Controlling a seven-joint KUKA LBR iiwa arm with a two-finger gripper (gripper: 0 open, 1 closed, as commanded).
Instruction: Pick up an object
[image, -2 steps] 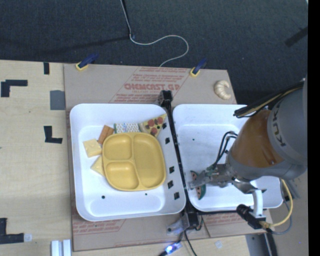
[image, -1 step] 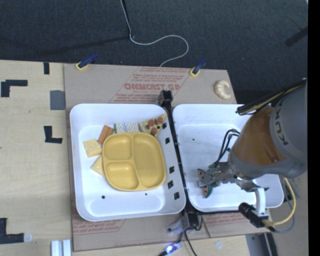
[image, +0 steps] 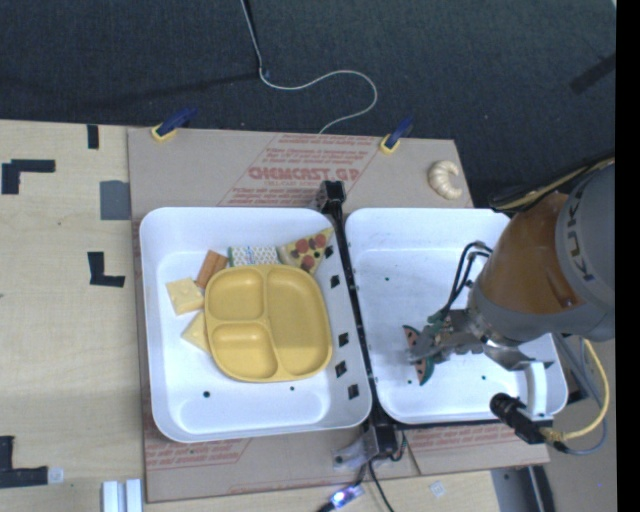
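Note:
My gripper (image: 422, 352) is low in the right bin (image: 400, 250), left of its middle, with the grey arm and its orange band (image: 530, 265) coming in from the right. A small dark teal thing (image: 427, 373) lies at the gripper's tip; whether it is held is unclear. In the left bin (image: 160, 380) lies a yellow divided plate (image: 268, 322). Around the plate's top and left edge lie toy food pieces: a pizza slice (image: 310, 248), a brown piece (image: 211, 267), a pale cracker (image: 184, 296) and a yellow wedge (image: 194, 334).
Both bins stand on a cardboard sheet (image: 290, 170) held by clips. A beige lump (image: 447, 178) sits on the cardboard behind the right bin. A black divider (image: 345, 290) runs between the bins. A white cable (image: 320, 85) trails at the back.

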